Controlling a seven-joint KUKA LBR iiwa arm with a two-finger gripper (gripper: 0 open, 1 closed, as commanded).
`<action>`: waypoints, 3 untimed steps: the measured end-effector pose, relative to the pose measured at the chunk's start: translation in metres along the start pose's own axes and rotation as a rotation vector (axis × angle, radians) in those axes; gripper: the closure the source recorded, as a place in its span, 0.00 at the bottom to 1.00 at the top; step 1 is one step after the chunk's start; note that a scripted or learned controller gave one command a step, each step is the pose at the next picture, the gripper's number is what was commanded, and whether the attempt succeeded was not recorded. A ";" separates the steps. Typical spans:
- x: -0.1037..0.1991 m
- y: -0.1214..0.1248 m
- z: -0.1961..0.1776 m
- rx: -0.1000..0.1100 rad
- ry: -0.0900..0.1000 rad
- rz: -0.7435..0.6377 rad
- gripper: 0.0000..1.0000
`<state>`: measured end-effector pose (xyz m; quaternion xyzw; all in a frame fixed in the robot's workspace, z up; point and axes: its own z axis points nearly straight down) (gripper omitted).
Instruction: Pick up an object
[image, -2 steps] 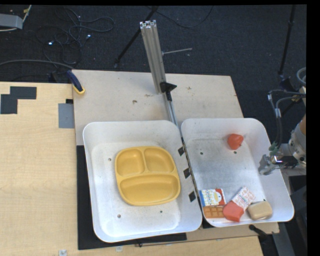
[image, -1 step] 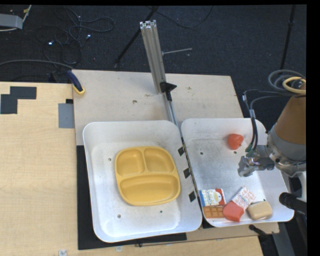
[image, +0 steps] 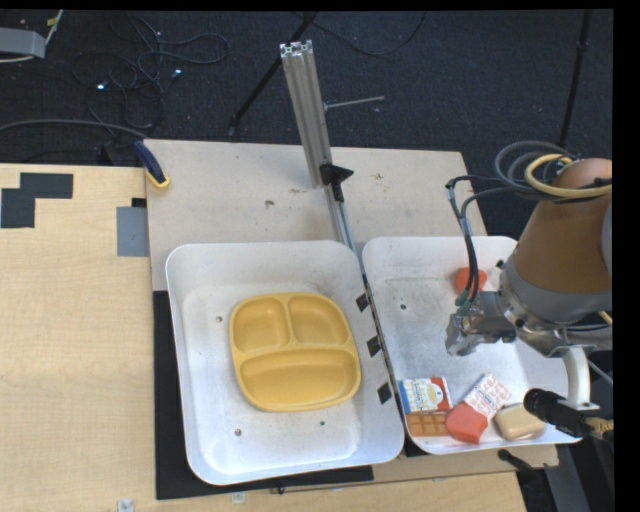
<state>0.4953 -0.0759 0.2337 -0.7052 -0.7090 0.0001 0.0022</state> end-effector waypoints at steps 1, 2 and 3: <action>0.060 0.002 0.009 0.001 -0.001 0.001 1.00; 0.107 0.003 0.001 0.000 -0.002 0.002 1.00; 0.165 0.005 0.014 0.002 -0.002 0.001 1.00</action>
